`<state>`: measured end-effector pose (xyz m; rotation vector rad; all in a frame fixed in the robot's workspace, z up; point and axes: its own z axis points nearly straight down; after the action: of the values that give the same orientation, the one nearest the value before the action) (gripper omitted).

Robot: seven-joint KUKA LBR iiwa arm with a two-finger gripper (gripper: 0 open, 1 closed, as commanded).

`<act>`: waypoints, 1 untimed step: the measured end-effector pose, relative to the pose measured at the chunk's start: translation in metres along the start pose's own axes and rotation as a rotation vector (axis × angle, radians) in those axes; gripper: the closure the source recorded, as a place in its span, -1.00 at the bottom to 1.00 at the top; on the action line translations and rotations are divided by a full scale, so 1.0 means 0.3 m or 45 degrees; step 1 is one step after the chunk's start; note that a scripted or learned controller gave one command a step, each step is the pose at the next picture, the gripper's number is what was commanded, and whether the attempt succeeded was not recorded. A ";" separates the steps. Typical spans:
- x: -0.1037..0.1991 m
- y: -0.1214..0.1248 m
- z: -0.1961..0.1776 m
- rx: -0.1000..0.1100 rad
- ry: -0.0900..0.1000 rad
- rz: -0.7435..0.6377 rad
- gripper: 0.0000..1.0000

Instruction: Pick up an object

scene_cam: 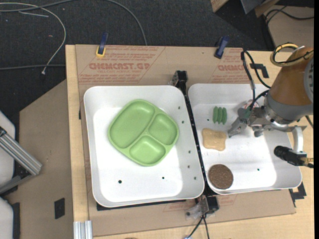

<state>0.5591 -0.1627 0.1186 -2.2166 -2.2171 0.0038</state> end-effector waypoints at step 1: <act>-0.001 0.006 -0.047 -0.008 -0.002 0.000 1.00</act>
<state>0.5609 -0.1632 0.1326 -2.2207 -2.2212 -0.0019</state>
